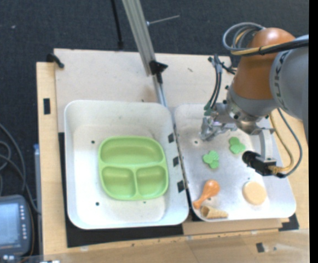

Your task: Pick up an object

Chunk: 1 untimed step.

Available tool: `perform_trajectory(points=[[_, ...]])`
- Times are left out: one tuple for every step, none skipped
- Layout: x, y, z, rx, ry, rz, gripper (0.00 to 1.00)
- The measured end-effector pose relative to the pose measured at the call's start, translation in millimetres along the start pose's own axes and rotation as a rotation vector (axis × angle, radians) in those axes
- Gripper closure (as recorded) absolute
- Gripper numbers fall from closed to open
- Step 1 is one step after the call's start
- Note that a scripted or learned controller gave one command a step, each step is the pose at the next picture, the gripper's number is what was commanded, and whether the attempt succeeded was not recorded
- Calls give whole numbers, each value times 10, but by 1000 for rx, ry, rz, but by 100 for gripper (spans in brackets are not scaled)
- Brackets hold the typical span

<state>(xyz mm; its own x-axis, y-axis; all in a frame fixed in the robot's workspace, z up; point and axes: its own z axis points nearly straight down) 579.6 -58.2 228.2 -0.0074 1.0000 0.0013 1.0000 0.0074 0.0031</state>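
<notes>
Camera view
Arm: the grey arm (290, 84) comes in from the upper right of the frame, with its orange band (260, 64) above the wrist.
Gripper: the gripper (209, 129) sits over the upper left part of the right bin (194, 147), close to that bin's left wall.
Gripper state: whether it is spread or pressed together cannot be told from this slant; nothing is seen pinched in it.
Nearest thing: a lobed green piece (211, 158) lies on the bin floor just below the gripper in the frame and apart from it. It is clumped rather than long, so no clear long axis.
Second green piece (236, 145): lies to the right of the gripper and up-right of the first piece, apart from both. It too is compact.
Orange piece (209, 189): lies in the lower left part of the right bin. Its round head is at the upper right and its narrow end points to the lower left, so the long axis runs on that diagonal.
Cone (215, 212): a tan waffle cone lies on its side at the bin's lower edge, just below the orange piece, with its long axis nearly level across the frame.
Tan disc (254, 192): lies flat in the lower right part of the right bin, well apart from the gripper.
Left bin (82, 201): holds a light green divided plate (132, 167) near its middle, with one wide compartment above and two smaller ones below.
Bench (93, 75): a pale board under both bins, with a slanted metal post (139, 26) rising at the upper middle.
</notes>
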Motion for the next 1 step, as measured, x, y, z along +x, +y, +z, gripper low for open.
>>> perform_trajectory(points=[[596, 165, -91, 0, 1, -2, 100]])
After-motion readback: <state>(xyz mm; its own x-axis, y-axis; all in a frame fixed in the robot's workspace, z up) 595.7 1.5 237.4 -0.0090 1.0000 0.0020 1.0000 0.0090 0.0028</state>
